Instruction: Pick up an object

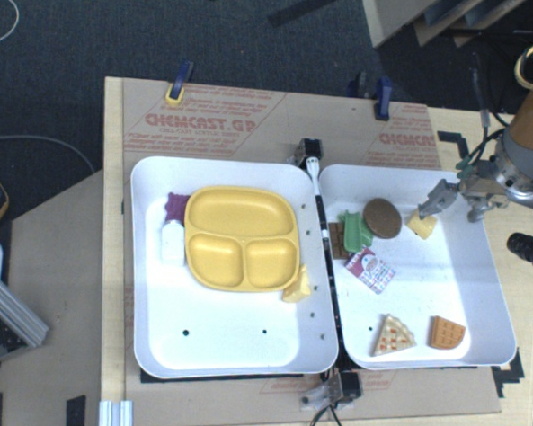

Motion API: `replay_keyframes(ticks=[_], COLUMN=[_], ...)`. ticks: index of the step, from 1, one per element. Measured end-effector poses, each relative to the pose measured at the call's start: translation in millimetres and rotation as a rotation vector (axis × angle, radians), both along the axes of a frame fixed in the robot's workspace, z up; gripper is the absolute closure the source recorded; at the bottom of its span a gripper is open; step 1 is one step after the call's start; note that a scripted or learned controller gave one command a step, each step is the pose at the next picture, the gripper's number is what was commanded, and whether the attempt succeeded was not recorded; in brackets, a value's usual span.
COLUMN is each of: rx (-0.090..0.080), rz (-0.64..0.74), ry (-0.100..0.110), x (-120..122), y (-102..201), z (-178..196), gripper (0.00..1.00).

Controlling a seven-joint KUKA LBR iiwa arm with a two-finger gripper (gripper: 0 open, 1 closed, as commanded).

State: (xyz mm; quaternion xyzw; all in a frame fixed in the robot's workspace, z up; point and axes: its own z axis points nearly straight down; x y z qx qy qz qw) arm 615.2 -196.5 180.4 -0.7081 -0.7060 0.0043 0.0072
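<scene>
The gripper (pixel 449 199) hangs over the right bin's (pixel 496 294) far side, one finger apparently touching the yellow wedge (pixel 421 226). I cannot tell how wide it stands, nor whether it has hold, probably lining up a grasp.

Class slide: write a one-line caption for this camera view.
Robot gripper meets a yellow block in the right bin; a yellow tray fills the left bin.

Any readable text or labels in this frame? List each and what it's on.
"CHEMCAST GP", large red print on the brown board behind the left bin; the smaller lines around it are too blurred to read.
The same red print, partly cut off, on the board behind the right bin; not fully readable.
Small red-and-white packet in the right bin: print too small to read.
</scene>
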Motion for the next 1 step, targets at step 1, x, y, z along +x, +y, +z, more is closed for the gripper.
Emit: replay_keyframes(ticks=[1], rx=[-0.003], rz=[0.003], ry=[-0.015], x=[3.5], y=[0.3], z=[9.1], gripper=[0.00])
